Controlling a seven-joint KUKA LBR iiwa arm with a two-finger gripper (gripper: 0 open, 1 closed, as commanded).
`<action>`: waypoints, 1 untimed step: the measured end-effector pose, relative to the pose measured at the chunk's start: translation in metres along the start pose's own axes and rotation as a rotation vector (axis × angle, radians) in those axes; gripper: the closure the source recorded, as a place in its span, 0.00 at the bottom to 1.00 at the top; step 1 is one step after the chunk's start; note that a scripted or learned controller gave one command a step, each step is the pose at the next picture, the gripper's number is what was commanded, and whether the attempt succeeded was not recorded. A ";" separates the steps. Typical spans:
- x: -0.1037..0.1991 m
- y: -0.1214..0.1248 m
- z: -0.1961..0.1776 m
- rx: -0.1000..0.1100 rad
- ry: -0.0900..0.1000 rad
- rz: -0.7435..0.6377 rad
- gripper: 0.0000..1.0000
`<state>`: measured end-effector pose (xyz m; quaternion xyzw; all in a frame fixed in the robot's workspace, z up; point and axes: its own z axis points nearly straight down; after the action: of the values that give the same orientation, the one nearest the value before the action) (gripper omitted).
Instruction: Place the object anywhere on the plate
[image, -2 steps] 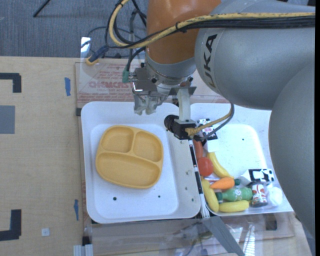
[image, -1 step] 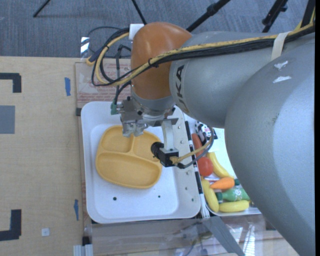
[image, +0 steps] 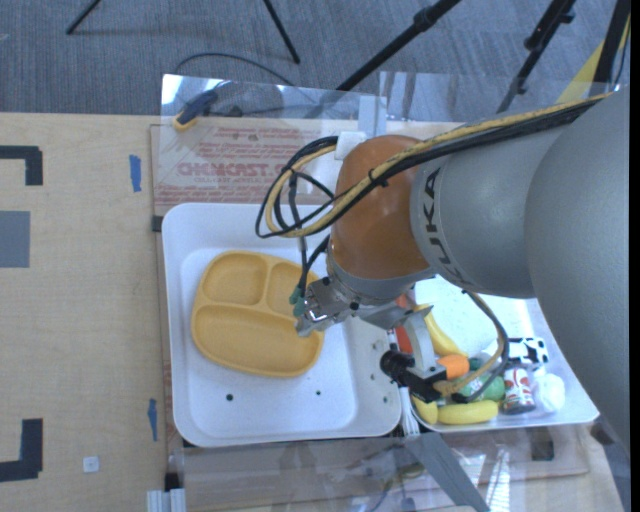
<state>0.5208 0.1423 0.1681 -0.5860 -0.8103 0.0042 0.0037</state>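
Bananas (image: 468, 411), a small carrot (image: 452, 366) and a cow-patterned toy (image: 533, 350) lie together in the right bin (image: 560, 398).

One fixed camera looks down aslant on both bins (image: 260, 420).

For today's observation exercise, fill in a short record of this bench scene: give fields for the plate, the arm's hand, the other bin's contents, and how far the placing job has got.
plate: yellow divided plate lying flat in the left white bin
hand: the hand is low over the plate's right edge; what it carries, if anything, cannot be made out
arm: grey, its orange band above the wrist, reaching in from the right
right bin: toy foods, among them a banana and a carrot
task state: no object lies on the plate's visible compartments
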 end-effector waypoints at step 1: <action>0.025 0.077 -0.031 -0.004 -0.002 0.051 1.00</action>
<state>0.5867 0.1902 0.1985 -0.6065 -0.7951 0.0031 0.0017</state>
